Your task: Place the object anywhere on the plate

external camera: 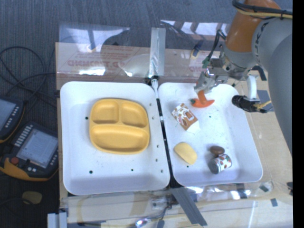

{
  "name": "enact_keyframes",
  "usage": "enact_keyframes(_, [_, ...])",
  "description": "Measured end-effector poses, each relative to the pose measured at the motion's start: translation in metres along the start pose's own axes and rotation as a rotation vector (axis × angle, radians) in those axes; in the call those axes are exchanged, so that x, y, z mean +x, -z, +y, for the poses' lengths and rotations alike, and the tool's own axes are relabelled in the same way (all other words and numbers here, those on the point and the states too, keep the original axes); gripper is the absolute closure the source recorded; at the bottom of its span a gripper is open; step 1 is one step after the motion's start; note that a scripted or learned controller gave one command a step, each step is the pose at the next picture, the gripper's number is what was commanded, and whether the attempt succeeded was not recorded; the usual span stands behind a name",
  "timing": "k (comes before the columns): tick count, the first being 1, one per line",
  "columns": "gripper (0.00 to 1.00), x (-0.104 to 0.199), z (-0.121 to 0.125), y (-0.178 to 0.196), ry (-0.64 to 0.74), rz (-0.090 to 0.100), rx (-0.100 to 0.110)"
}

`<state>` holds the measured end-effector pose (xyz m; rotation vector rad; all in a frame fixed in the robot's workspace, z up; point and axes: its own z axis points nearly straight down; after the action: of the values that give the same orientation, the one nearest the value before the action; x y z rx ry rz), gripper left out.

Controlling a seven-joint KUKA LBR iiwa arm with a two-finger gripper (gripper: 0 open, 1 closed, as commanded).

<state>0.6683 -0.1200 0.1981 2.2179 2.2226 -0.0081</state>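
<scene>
Arm: the grey arm with its orange band reaches in over the far right corner of the right bin (254, 141).
Claw: the gripper (205, 87) hangs low near that bin's far edge, right above a small orange piece (203, 101); whether it is spread or pressed together I cannot tell, since the wrist hides the tips.
Object: the orange piece lies on the bin floor near the far edge, touching or almost touching the claw; it does not look lifted.
Plate: the yellow divided plate (118, 125) sits in the middle of the left bin (76, 175), well apart from the claw, across the wall where the two bins meet.
Other items: a patterned carton (185, 117) near the middle of the right bin, a pale yellow lump (185, 153) toward its near edge, a can (220, 163) and a brown piece (217, 150) by its near right corner.
Step in hand: picking, by my reading.
Doing it well: centre on the orange piece's raised part, grip squarely, lift straight up, and clear the carton and the shared wall before crossing to the plate.
</scene>
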Motion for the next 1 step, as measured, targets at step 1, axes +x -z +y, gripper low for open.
enact_keyframes(1, [1.0,0.0793,-0.0411,-0.015,0.001,0.004,0.001])
